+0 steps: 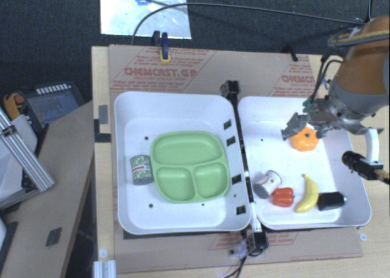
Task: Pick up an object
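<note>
While the grey arm with its orange band reaches in from the right edge of the frame, its claw sits low in the upper part of the right white bin, right over a small orange pumpkin-shaped toy. Whether the claw is spread or closed cannot be made out, nor whether it has the toy, which appears to rest on the bin floor. So the pick looks at most begun: the grasp and the lift seem left to do.

Lower in that bin lie a yellow plastic banana, a red pepper-like toy, a black block and a small grey-white piece. Across the divider, the left white bin holds a green compartment plate and a small green-labelled can.
</note>
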Motion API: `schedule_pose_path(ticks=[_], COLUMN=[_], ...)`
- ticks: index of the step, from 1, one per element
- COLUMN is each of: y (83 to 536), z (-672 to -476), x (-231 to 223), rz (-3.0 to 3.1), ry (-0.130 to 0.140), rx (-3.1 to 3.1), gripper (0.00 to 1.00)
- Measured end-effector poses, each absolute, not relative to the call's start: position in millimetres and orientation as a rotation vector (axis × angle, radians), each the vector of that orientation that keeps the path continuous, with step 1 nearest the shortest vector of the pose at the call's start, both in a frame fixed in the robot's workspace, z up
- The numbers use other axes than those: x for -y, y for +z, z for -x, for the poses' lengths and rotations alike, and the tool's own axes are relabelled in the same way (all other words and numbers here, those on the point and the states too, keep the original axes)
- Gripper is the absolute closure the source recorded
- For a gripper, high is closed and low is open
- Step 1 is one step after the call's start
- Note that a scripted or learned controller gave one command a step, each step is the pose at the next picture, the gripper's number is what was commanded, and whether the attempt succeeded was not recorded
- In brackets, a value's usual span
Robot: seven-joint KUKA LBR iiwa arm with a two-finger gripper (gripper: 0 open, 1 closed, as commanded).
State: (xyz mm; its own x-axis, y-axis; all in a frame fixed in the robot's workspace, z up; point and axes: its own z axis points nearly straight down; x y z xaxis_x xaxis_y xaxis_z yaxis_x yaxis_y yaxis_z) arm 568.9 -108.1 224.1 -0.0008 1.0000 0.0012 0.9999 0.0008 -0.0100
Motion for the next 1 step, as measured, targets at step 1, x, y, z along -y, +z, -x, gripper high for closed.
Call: schedule_pose_path(ticks=[1], y=[230.0], z=[-571.3], x=[107.9], rz=[2.218], ry=[-0.001], rx=[2.225], gripper=[0.0])
